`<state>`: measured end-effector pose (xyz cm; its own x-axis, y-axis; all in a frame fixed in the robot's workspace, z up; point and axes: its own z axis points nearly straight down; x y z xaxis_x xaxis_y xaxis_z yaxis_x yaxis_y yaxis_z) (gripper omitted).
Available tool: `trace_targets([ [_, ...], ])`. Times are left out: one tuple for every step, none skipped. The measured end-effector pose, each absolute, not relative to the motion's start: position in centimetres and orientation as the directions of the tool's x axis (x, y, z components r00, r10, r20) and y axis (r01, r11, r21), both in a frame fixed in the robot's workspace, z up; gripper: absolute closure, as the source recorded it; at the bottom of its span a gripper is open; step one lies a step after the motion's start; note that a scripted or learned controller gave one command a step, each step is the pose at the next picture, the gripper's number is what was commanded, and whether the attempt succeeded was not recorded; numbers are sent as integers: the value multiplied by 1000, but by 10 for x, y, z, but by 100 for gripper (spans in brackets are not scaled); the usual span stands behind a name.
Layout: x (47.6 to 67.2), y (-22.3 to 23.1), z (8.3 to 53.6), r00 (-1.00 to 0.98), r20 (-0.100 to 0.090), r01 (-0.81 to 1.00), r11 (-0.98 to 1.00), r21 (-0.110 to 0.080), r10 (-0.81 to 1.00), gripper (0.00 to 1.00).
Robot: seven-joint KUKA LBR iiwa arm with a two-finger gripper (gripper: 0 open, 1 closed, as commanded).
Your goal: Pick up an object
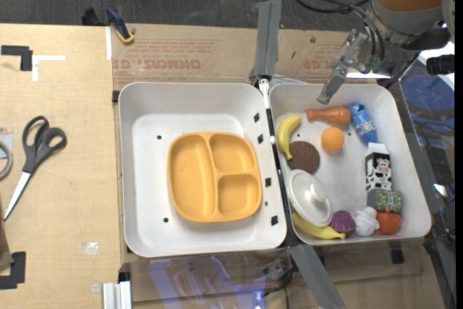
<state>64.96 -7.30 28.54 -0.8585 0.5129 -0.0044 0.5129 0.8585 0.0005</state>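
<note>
Pincer [331,92] is hanging over the right bin [404,128], grip impossible to tell, and ought to be dropping straight onto the drumstick [329,114]

Bright, even overhead light, soft short shadows inside the right bin [405,155] under its contents, mild glare on its white floor and rim, bluish-purple reflection just below the bins, arm above slightly blurred.

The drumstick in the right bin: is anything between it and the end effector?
Nothing visible. The end effector hangs just above the drumstick, with bare bin floor between. The blue bottle lies beside its right end.
</note>
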Motion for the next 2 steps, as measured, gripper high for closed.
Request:
trace_targets([
  [597, -136, 190, -795, -1, 607, 795, -1, 607, 0],
  [600, -111, 95, -714, -5, 700, 714, 3, 700, 0],
])
